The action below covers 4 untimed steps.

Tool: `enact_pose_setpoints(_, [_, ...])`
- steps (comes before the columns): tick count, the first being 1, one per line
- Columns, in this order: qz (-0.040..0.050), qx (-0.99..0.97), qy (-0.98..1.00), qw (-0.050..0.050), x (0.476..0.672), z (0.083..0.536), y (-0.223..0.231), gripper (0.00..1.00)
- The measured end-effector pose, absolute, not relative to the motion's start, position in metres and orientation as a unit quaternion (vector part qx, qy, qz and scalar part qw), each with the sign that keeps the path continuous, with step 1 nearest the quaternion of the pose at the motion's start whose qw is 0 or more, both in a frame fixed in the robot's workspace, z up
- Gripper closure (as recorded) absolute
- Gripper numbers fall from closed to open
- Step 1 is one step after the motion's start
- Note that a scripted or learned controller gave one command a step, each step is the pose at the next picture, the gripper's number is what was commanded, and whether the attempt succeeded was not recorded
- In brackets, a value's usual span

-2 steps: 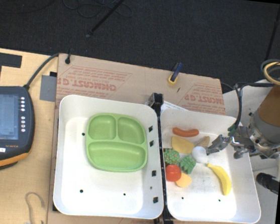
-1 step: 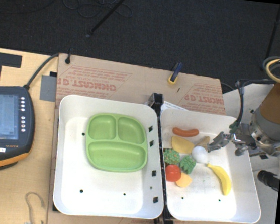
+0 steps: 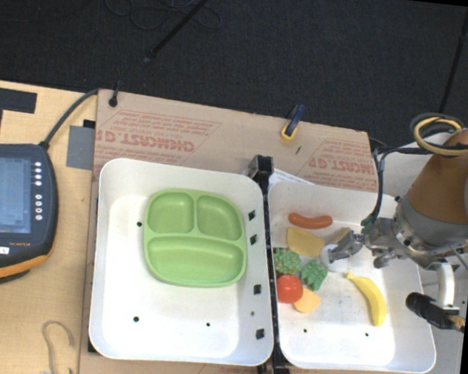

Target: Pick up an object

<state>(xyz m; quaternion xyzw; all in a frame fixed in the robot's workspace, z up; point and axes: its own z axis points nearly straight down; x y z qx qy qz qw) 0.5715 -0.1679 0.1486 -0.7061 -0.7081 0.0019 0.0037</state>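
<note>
Banana (image 3: 370, 298) lies in the right bin (image 3: 383, 353), long axis diagonal: one end points up-left toward the claw, the other down-right toward the bin's near right corner. It sits just below and right of the claw (image 3: 341, 248), close but apart.

Left of the banana: tomato (image 3: 288, 288) touching an orange piece (image 3: 308, 300); above these, a green broccoli-like piece (image 3: 314, 273) and another green piece (image 3: 285, 260). A yellow wedge (image 3: 306, 242) lies left of the claw. Sausage (image 3: 309, 221) lies farthest back, long axis left-right.

Claw hangs low over the bin, nothing seen between its fingers; open or closed cannot be told.

Left bin (image 3: 117, 311) holds a green divided plate (image 3: 195, 238).
</note>
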Motion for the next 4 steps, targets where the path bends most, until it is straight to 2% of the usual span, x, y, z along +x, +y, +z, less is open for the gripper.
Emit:
enact_pose_setpoints(1, [0.0013, -0.707, -0.707, 0.002, 0.573, 0.091, -0.175, 0.00])
enact_pose_setpoints(2, [0.0008, -0.708, -0.706, 0.002, 0.573, 0.087, -0.175, 0.00])
enact_pose_setpoints(3, [0.0012, -0.709, -0.705, 0.003, 0.572, 0.098, -0.176, 1.00])
enact_pose_setpoints(4, [-0.0006, -0.707, -0.707, -0.001, 0.570, 0.158, -0.170, 1.00])
